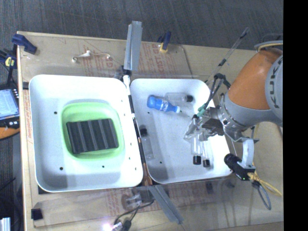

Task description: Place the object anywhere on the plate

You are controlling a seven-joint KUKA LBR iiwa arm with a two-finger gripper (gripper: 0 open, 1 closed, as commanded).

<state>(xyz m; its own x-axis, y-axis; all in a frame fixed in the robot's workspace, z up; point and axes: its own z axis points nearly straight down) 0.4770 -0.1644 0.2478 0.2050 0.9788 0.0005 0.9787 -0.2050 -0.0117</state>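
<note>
Obj = clear plastic bottle (169,102) w/ blue cap end, lying on its side in upper part of the right bin (163,170), cap pointing left toward the divider, a dark bit at its right end. Looks empty or near empty, so prob light; thin walls, likely to flex a bit if squeezed hard. Smooth + round, so it can roll or slip out of a pinch. Best hold, imo: across the mid body, fingers square to the long axis, not on the tapered cap end. Transparent body is hard to read, exact outline fuzzy.

Gripper (200,160) sits lower right in the same bin, arm (250,93) coming in from the right side. Two fingers point down, dark tips (196,159) just beside each other w/ only a small gap, so nearly closed. Nothing visible between them; not holding anything. Tips look at or close to bin floor, can't tell if touching. Bottle is apart from gripper, up and left of it, no contact.

Plate (74,112) = green, w/ dark ribbed insert, in the left bin (43,85), well apart from the bottle. Nothing on it besides the insert. Task not yet done: bottle not grasped and in the wrong bin. Both bins on the counter (72,42).
</note>
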